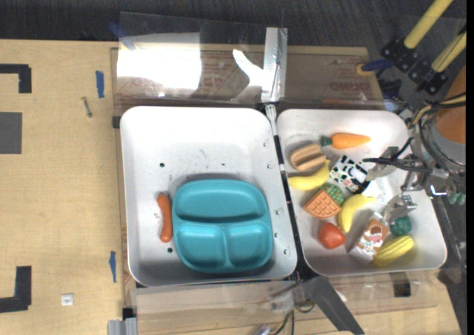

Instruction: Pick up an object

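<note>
Camera view, looking down at a slant on the surface (59, 178); two white bins side by side, and the action is all on the right. The left bin (200, 133) carries a teal divided tray (221, 224), sitting low and toward the near wall, with an orange sausage-shaped toy (164, 216) lying just beside the tray's left edge.

Over to the right bin (422, 256); it's crowded with toy food, heaped loosely the way picking stock is dumped in. A carrot (348, 140) lies near the far wall; a hot dog (306, 156) just below it; a banana (309, 180) curves under that, touching a black-and-white spotted piece (346, 173); a waffle (323, 204) sits in the middle; a red tomato-like piece (331, 235) near the front; a second yellow piece (354, 209) leans beside it; a yellow lemon-like piece (394, 250) rests at the front right corner.

The arm (448, 130) comes in from the right edge, cables trailing over the bin's rim; the tool (404, 204) is low among the pile near a small green piece (401, 224); whether it is spread or pressed together I cannot tell; too much clutter and blur around it. Nothing is visibly pinched, so I'd judge the pick as not yet made; any of these toys could be the target.
</note>
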`<state>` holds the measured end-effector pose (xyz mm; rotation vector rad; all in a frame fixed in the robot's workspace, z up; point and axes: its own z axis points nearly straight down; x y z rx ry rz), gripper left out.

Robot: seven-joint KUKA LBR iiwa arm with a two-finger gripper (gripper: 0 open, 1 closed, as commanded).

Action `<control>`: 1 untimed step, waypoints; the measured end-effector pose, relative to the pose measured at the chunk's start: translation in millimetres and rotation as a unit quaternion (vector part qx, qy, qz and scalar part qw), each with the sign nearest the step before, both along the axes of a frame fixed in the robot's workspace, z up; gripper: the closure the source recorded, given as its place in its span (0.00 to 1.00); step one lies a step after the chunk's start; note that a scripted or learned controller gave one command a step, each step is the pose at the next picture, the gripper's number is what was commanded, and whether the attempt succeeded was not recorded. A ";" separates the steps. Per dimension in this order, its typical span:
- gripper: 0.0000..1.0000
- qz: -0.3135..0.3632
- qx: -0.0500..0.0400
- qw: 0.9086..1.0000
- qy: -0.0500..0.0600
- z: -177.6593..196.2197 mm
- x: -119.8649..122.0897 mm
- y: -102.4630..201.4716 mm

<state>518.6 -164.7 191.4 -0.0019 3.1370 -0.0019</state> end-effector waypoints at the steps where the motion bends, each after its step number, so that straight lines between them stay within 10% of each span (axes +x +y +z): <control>1: 0.00 0.022 -0.004 1.000 -0.012 -73.2 -23.1 12.2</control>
